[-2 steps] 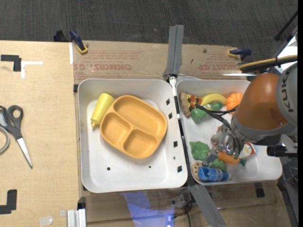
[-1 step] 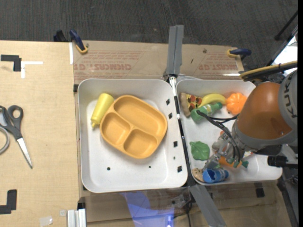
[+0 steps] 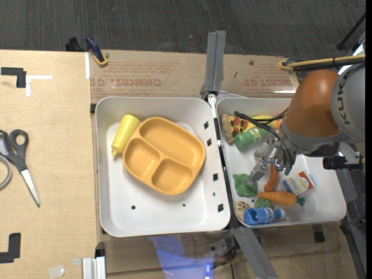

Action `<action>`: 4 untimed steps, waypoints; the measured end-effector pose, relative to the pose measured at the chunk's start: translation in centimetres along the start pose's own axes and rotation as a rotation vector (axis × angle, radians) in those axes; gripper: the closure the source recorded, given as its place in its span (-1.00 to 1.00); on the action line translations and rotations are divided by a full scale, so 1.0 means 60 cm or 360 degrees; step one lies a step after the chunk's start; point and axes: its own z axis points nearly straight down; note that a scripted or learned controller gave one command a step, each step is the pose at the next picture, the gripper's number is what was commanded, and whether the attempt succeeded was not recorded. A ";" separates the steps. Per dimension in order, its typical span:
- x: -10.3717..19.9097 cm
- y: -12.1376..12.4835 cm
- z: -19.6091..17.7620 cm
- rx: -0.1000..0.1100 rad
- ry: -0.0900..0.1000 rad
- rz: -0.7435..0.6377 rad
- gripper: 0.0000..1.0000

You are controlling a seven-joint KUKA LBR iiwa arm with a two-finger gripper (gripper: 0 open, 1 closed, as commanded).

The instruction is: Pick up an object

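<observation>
My gripper hangs low in the right bin, under the orange wrist band. Its tip is just above a green leafy toy and beside a small red-orange piece. Nothing is visibly held. Around it lie a green bottle, a carrot, a blue bottle, a white and red carton and a pizza-like toy. A yellow item is partly hidden behind the arm.
The left bin holds an orange divided plate and a yellow bottle against its left side. Scissors lie on the bench at the far left. A grey divider runs between the bins.
</observation>
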 end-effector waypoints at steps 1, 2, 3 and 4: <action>0.024 -0.001 0.002 0.0002 0.0007 0.0162 -1.00; 0.091 -0.081 -0.003 0.0001 0.0004 0.0154 -1.00; 0.111 -0.046 -0.004 -0.0002 -0.0014 0.0145 -1.00; -0.082 0.042 -0.003 -0.0002 -0.0006 0.0395 -1.00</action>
